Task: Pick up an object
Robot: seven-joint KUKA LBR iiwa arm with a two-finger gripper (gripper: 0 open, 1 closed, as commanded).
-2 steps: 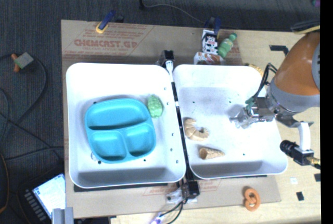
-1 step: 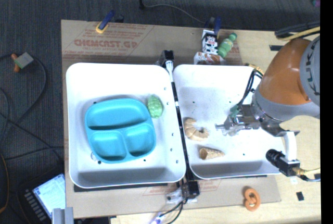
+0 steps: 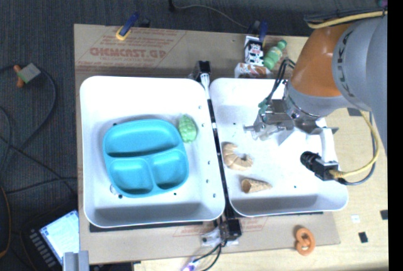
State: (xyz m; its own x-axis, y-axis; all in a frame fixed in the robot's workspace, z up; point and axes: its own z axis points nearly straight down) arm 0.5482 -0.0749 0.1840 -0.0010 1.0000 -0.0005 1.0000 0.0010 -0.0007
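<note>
Nearest you, on the bench's front edge, sits a small orange ring [image 3: 305, 239]. Behind it, in the right bin [image 3: 327, 200], you've got a cone-shaped pastry [image 3: 255, 185] at the front and a croissant [image 3: 235, 157] just past it by the divider. Gripper [image 3: 267, 128] hangs over that bin's middle, above and apart from both; jaws too blurred, can't tell their state. Left bin [image 3: 91, 137] has a blue divided tray [image 3: 146, 156] with a green lump [image 3: 187, 128] touching its far right corner.
</note>
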